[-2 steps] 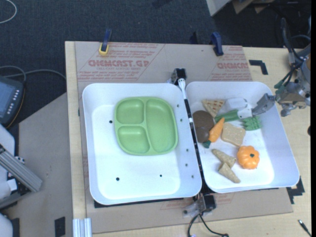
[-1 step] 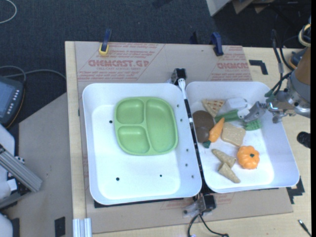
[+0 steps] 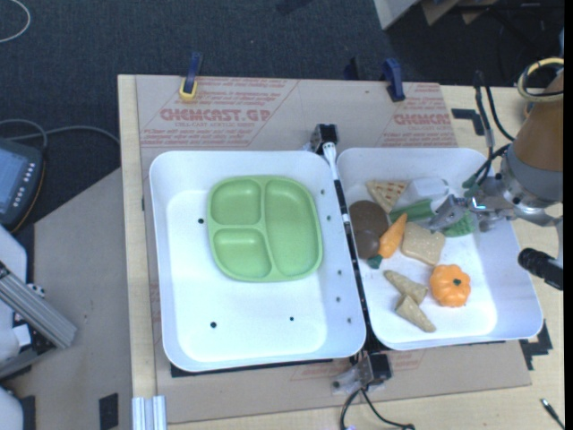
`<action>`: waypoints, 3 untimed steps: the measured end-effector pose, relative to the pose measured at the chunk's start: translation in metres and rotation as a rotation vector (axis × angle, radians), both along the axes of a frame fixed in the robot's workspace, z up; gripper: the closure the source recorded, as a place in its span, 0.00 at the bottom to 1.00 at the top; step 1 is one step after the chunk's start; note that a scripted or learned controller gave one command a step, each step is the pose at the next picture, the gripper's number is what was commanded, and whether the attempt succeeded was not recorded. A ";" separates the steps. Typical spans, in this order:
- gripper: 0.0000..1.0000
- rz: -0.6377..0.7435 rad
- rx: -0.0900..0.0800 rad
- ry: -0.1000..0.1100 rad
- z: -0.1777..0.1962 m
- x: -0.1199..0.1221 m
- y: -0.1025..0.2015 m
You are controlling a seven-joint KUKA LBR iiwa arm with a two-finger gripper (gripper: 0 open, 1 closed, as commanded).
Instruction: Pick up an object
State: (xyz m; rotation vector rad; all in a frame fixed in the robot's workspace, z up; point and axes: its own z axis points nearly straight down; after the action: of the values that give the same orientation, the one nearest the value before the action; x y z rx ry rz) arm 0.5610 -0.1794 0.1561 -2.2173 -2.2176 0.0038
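The end effector (image 3: 450, 211) hangs low over the right bin (image 3: 501, 325), above a green toy (image 3: 458, 227); its opening cannot be judged. Just left lie an orange carrot (image 3: 393, 235), a brown oval piece (image 3: 365, 225) and a tan cracker (image 3: 423, 245). A small ribbed orange pumpkin (image 3: 449, 285) sits nearer the front, and the left bin (image 3: 251, 330) holds a green divided plate (image 3: 265, 227).

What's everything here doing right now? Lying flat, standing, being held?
Green divided plate: flat in the left bin.
Toy carrot: lying tilted against the brown piece.
Toy pumpkin: sitting upright in the right bin.
Gripper: low over the right bin's toys; grasp unclear.
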 end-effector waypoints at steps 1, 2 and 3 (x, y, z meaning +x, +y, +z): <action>0.00 0.000 0.000 0.000 -0.063 0.002 0.003; 0.00 0.000 -0.001 -0.005 -0.069 0.003 0.003; 1.00 -0.001 -0.003 -0.014 -0.057 0.005 0.003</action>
State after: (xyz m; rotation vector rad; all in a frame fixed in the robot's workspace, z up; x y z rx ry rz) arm 0.5664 -0.1766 0.0994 -2.2266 -2.2250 -0.0083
